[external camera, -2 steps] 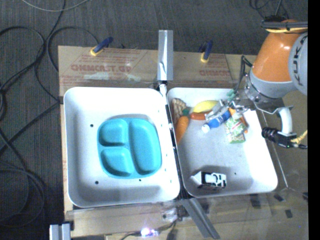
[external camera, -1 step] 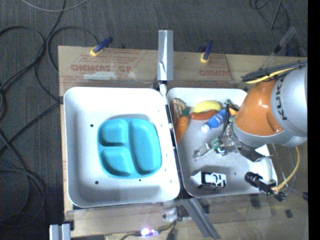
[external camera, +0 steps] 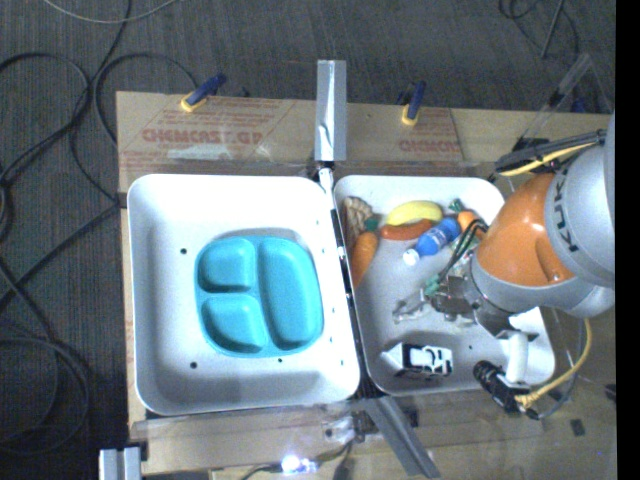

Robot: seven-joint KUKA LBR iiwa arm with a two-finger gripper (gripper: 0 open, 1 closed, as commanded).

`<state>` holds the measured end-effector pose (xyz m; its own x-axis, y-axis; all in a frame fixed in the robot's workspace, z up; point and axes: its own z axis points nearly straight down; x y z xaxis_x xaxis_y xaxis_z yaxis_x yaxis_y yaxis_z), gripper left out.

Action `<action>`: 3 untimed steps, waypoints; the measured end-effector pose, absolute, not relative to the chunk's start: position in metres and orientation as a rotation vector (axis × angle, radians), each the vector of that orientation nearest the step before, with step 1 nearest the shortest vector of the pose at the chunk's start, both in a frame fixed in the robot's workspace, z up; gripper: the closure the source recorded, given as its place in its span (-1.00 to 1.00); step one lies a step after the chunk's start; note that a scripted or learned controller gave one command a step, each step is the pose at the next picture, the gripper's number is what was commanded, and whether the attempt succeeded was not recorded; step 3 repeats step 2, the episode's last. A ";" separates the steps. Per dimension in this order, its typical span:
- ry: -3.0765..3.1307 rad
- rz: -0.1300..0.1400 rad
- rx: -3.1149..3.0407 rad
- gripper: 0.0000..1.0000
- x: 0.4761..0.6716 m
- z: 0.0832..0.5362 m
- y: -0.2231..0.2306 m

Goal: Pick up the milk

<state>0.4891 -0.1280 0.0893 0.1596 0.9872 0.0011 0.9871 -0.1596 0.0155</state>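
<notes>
Still on the approach, milk not grabbed yet

Your gripper hung over the middle of the right bin, while the milk lay flat by that bin's near wall, a small boxy black-and-white carton, apart from the metal tip as far as I could see. Whether the gripper was open or closed, I honestly couldn't tell. I'd say you needed to slide toward the bin's near wall, line up across the carton's narrow sides, then drop. The smooth rounded stuff, banana and blue bottle, sat at the bin's far wall, out of your way.
</notes>
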 end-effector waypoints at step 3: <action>1.208 0.006 2.891 -1.00 0.503 0.089 -0.128</action>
